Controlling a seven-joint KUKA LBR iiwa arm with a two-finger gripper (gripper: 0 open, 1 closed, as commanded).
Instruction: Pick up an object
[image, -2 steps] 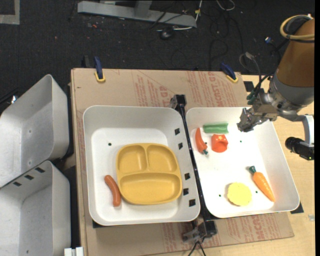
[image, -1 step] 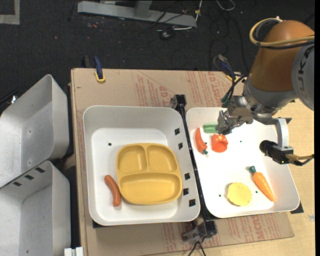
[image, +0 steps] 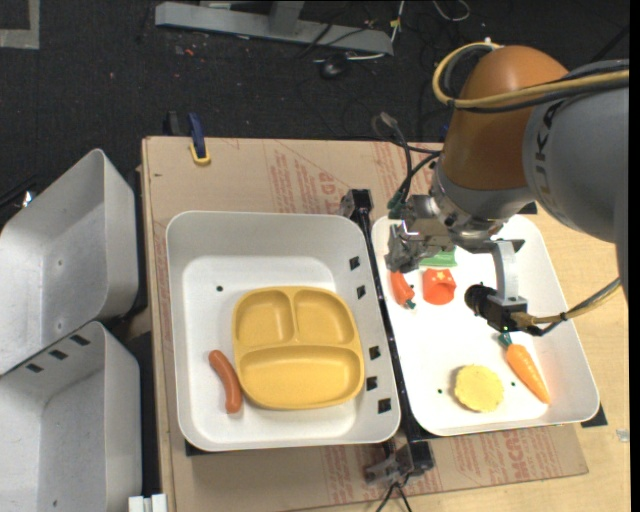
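My gripper (image: 418, 248) hangs over the far left corner of the right bin (image: 560, 400), under the orange wrist band. Just below it lie a small red-orange piece (image: 401, 288) against the bin's left wall and a red cup-like piece (image: 438, 286), with a bit of green (image: 440, 260) showing at the gripper's edge. An orange carrot (image: 526, 370) lies near the bin's right side. A round yellow piece (image: 479, 388) sits at the front of that bin. I see nothing held in the gripper.
The left bin (image: 190, 400) holds a yellow divided plate (image: 297, 346) and a brown-red sausage (image: 226, 379) beside it on the left. A black part on a cable (image: 492, 303) hangs over the middle of the right bin. A black divider with clips (image: 378, 330) runs between the bins.
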